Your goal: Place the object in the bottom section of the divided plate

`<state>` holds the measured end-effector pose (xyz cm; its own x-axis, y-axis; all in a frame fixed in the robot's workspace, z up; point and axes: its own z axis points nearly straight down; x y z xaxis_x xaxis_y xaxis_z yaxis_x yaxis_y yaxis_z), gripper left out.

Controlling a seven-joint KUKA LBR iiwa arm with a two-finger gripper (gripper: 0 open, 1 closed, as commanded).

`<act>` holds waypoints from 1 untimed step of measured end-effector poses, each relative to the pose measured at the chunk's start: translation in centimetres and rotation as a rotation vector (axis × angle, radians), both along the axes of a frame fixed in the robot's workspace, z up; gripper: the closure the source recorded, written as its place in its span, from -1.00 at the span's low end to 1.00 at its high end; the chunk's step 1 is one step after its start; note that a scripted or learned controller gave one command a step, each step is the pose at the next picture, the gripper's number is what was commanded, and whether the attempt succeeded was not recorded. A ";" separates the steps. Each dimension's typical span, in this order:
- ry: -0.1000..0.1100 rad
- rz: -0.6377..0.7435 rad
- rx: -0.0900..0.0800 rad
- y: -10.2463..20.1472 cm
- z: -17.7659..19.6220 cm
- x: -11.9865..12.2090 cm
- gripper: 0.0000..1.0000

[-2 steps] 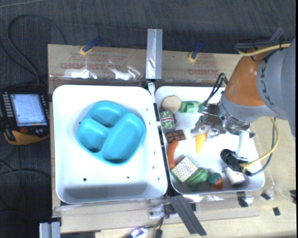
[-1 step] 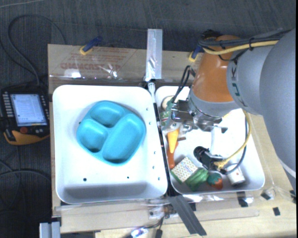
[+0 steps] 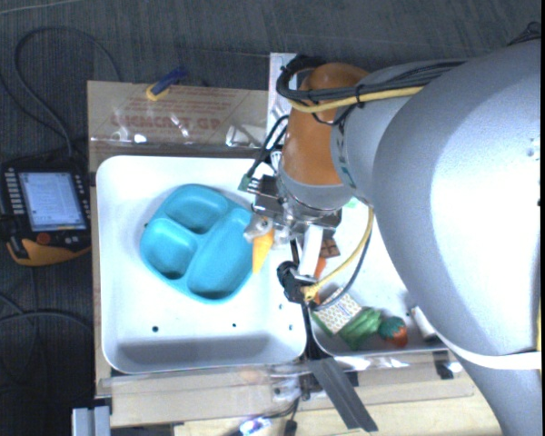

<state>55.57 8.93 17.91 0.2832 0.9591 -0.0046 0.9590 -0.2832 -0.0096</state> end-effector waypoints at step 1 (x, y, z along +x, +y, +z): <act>-0.001 0.000 0.000 0.0 0.0 0.0 -1.00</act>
